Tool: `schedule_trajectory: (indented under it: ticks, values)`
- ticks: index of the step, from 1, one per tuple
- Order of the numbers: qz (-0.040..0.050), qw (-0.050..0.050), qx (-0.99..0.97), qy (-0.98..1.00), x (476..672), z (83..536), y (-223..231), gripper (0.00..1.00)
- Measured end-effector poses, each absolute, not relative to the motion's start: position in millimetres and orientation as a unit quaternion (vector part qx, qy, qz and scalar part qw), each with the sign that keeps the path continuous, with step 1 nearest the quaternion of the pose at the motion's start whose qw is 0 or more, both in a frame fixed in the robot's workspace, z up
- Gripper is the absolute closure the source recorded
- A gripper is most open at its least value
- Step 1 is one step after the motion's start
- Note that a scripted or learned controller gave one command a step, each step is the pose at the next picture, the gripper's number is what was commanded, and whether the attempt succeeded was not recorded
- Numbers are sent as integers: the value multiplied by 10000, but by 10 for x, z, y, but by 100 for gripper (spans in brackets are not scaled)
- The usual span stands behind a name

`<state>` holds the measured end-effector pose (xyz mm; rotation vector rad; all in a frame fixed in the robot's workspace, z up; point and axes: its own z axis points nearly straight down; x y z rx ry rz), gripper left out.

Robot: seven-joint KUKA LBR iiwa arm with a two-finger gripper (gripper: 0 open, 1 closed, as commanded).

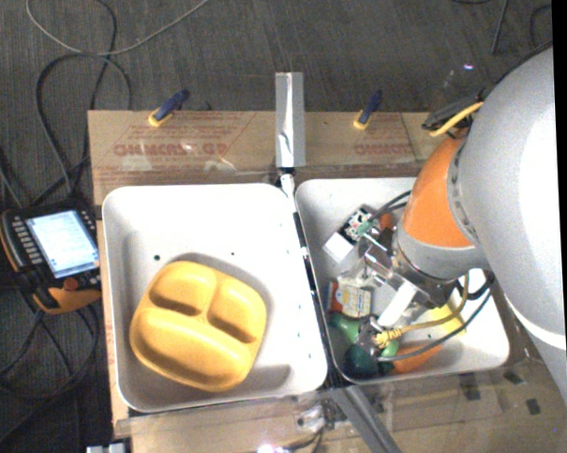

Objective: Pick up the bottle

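- The gripper (379, 312) is reaching down into the right bin (486, 357), low among the clutter at that bin's left side; its tips are buried among the objects, so whether it is clenched or released I cannot tell, and nothing is clearly showing as grasped.
- The grey arm (531, 191) is coming in from the right and covering much of the right bin, with the orange band (431, 214) sitting just above the wrist.
- Yellow cables (424, 329) are trailing from the wrist area across the bin's lower part.
- Beside the gripper, a small object with a pale label and an orange-green pattern (354, 298) is lying against the bin's left wall; this may be the bottle, though I cannot tell for certain.
- A dark green item (357, 357) is lying in the bin's near-left corner, and an orange item (416, 359) is lying just to its right.
- A small white and green box (357, 227) is sitting further back in the same bin.
- The left bin (133, 209) is holding a large yellow moulded tray (200, 323), lying flat toward the bin's near side.
- A handheld pendant with a lit screen (52, 245) is lying on the floor well to the left of the bins.
- Two clamps (169, 107) are gripping the cardboard sheet (196, 150) behind the bins.
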<state>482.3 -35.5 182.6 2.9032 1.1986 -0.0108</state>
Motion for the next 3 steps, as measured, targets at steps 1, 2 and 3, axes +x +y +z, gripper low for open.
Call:
schedule_trajectory:
  ticks: [1, 2, 3]
  values:
    - [13, 17, 9334, 3587, 4905, 1003, -971, 0]
    - [40, 21, 9326, 3610, 4933, 1117, -951, 100]
    - [-35, 8, 9783, 2072, 4833, 1826, -296, 100]
